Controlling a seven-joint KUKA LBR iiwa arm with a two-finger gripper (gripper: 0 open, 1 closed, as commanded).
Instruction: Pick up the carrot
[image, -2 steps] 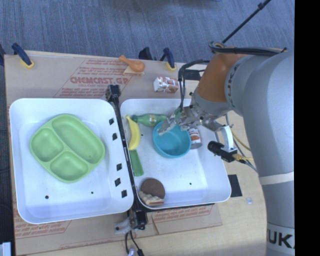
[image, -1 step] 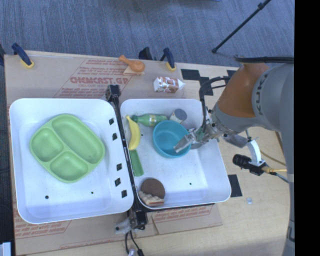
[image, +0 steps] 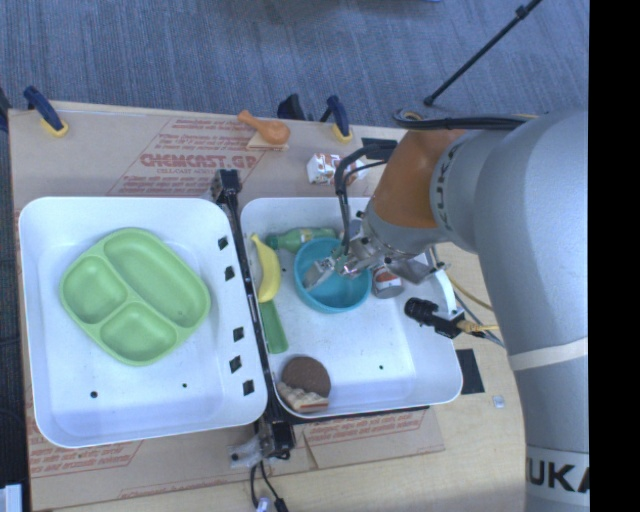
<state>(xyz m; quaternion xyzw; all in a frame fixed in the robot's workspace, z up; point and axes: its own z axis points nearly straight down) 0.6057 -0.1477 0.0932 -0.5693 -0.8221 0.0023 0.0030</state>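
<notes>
While nothing in either bin reads clearly as orange, what looks most like the carrot (image: 266, 128) is a small tapered orange piece lying outside the bins in the upper middle of the frame, on the printed cardboard (image: 180, 160) just above the top left corner of the right bin (image: 425, 375); it is too small to be sure of. Just right of it a blue clamp (image: 337, 117) grips the bench edge, and a crumpled white-and-silver scrap (image: 322, 168) lies below that, near the bin's top rim. Well below the orange piece, inside the right bin, the gripper (image: 340, 266) hangs over a blue bowl (image: 332, 288), with the grey arm (image: 520, 260) and its orange band (image: 410, 185) covering the bin's upper right part. Whether the gripper is spread or closed cannot be told from this angle, and nothing is seen held in it. A small reddish-brown can (image: 387, 284) sits just beside the bowl on its right, partly under the wrist. Left of the bowl a yellow banana (image: 267, 268) lies along the bin's left wall, a green stick-shaped piece (image: 273, 326) below it, and a pale green item (image: 296, 239) above the bowl. A round brown cookie (image: 305, 378) rests at the bin's lower left. The left bin (image: 60, 410) holds a green divided plate (image: 135, 295).
</notes>
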